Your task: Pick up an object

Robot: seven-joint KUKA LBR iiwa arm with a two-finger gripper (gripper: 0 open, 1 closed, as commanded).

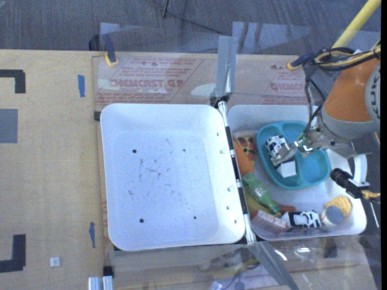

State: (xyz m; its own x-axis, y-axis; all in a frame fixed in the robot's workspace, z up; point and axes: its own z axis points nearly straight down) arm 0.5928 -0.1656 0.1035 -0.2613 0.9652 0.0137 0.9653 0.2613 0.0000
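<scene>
Objects for the pick were all in the right bin (357, 222); the left bin (121, 125) had nothing but scuffs and a few dark spots.

Nearest the camera, along the right bin's front wall: a pinkish packet (271, 221), a small black-and-white item (304, 220), and a yellow round piece (338, 208) in the front right corner. Just behind those, a green bottle-like item (261, 196) lay at a slant against the wall shared with the left bin, and an orange item (245, 153) sat behind it along the same wall.

Mid-bin, a teal bowl (314, 168) sat tilted, with a white block (287, 168) and a black-and-white piece (276, 147) inside it. Gripper (300, 147) was down over the bowl's interior, just beside those two pieces. Too small and cluttered to tell if the fingers were wide or narrow, or on anything, so I can't call a grasp.

Farther back, the grey-and-orange arm (354, 95) came in from the right with yellow and black cables (329, 56) looped above the wrist.

Risks, my read:
- The bowl looked light and tilted, so a closing finger could catch the rim and drag or flip it instead of taking a piece.
- Two pieces close together could mean pinching between them, or lifting one by an edge and dropping it.
- The curved bowl floor may let items slide off the fingertips.
</scene>
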